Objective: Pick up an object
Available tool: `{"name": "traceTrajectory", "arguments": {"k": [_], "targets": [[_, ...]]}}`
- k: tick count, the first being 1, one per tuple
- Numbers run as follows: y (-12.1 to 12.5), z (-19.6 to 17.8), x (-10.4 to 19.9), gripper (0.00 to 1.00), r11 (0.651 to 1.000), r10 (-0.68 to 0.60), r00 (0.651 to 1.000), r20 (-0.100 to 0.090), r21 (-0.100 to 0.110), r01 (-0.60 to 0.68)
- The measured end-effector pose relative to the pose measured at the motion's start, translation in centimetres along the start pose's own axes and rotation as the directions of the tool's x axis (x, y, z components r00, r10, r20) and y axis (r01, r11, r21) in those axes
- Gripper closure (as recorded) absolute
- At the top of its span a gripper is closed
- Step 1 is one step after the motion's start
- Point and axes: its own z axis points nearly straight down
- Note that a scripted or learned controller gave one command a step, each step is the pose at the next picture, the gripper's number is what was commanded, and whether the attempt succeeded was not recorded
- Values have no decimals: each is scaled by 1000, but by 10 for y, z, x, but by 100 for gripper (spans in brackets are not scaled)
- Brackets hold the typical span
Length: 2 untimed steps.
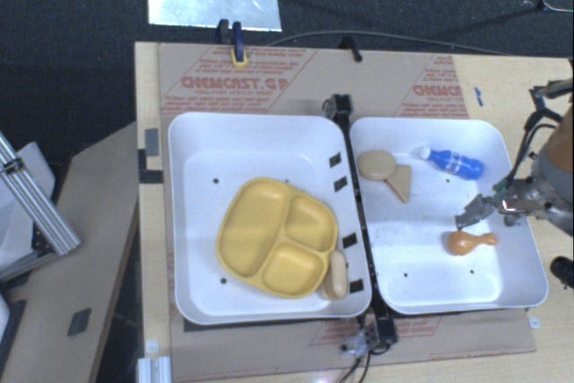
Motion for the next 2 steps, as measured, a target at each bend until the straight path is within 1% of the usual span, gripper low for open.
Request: {"name": "traceTrajectory", "arguments": {"k": [1,2], "targets": [[-2,61,6,0,1000,1,1000,-2,3,-1],[1,101,2,0,1000,5,1000,11,-12,-5]]}}
